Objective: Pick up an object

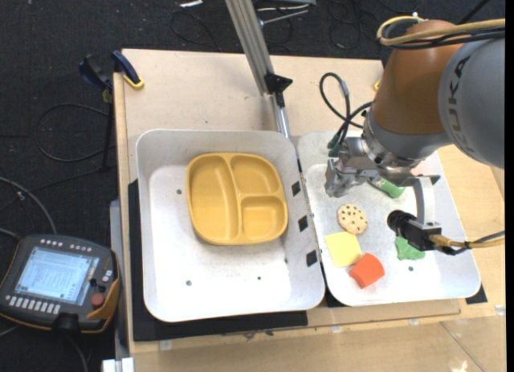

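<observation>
— What's in the bins?

— Left bin (161,282): one yellow divided plate (237,198), open floor around it. Right bin (458,278): one cookie (352,218), one yellow block (343,248), one orange block (367,270), perhaps two green pieces (409,250).

— The claw?

— I see the claw (344,184) just above the cookie; its fingers I cannot tell.

Left bin (161,282): divided tray (237,198).
Right bin (458,274): cookie (352,218), two blocks (344,248) nearer, end effector (344,181) above far side.

Left bin (152,226): tray (237,198) mid, room round edges
</observation>
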Tool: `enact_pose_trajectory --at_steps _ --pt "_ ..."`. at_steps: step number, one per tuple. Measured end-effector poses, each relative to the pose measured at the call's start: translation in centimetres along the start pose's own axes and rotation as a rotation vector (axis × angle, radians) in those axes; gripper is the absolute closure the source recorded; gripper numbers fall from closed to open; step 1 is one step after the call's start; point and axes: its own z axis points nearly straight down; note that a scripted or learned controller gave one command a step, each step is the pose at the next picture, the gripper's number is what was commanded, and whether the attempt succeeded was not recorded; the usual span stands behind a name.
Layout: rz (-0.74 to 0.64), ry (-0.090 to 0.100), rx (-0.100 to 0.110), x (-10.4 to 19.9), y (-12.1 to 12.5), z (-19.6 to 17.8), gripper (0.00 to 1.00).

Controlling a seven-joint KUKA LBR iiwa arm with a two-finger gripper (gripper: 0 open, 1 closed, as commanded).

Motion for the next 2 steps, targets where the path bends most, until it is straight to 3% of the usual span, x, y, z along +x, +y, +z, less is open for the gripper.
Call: enact_pose_trajectory --at_steps 2 --pt "0.0 -0.001 0.001 10.7 1.4 1.7 1.0"
